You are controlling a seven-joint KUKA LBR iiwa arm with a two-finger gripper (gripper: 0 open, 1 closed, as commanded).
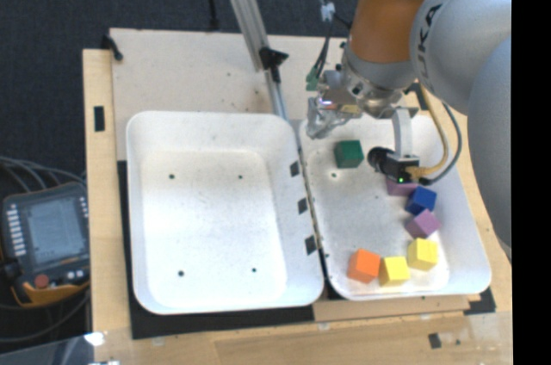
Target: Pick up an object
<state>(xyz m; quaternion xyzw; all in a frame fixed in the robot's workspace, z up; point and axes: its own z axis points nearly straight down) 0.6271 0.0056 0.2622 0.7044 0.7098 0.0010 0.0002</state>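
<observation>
While the gripper (320, 120) is hovering over the right bin (469, 208), just beside the green cube (349, 153), its grip is unreadable, apparently holding nothing.

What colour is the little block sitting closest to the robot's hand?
Green: the small green cube lies in the right white bin, seen in the camera view.

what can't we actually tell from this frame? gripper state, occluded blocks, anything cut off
- Gripper: too small and blurred in the camera view to judge its state; no block is seen in it.
- Purple block beside the blue cube: partly covered by the black sensor unit and cable.
- Right white bin: far corner hidden by the grey arm.
</observation>
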